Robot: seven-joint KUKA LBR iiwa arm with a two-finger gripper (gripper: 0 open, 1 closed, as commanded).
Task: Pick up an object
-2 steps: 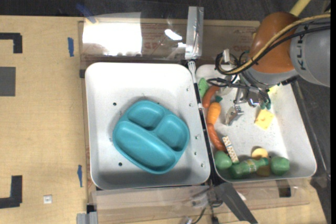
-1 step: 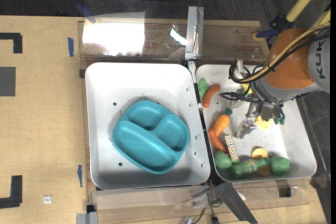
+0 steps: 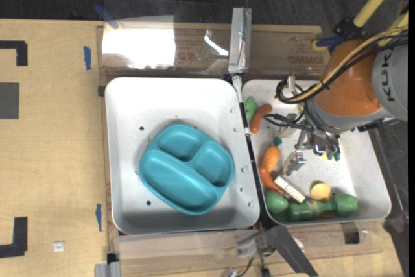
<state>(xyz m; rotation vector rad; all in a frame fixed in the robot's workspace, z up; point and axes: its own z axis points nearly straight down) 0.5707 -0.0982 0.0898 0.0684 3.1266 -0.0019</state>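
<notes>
We're seeing the arm reaching in from the right, w/ the pincer hanging over the right bin; can't tell how far it's gaping or whether it's gripping anything. Toys are lying along that bin's left & near sides: carrot, yellow ball, green pieces. A teal divided tray is sitting in the left bin.
</notes>
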